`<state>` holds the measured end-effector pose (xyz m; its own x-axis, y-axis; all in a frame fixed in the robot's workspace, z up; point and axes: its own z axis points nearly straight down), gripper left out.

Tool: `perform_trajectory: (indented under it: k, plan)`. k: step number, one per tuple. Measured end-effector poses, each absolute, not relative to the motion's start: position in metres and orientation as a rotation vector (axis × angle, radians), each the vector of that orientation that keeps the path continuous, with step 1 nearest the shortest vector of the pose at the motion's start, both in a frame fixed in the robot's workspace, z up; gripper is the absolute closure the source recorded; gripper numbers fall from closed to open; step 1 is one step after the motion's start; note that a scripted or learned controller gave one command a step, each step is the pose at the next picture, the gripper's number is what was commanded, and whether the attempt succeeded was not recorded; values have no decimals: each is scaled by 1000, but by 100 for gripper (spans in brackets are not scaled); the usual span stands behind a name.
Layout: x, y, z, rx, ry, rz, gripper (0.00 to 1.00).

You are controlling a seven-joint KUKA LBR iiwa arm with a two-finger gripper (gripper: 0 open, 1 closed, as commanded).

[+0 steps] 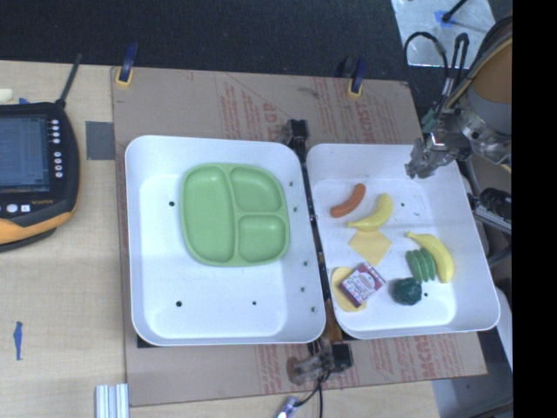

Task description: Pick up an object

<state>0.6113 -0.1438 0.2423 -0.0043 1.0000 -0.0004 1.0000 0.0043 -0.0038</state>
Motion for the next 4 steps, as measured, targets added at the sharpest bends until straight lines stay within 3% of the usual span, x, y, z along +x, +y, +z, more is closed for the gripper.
perform_trajectory:
  k: [1, 2, 3, 4]
  plan:
    - [636, -105, 130, -2213, -2225, 8, 0]
    - [656, -96, 92, -2215, -2229, 6, 0]
    - [630, -155, 92, -2216, -2222, 6, 0]
    - [648, -196, 154, -2219, -2224, 2, 0]
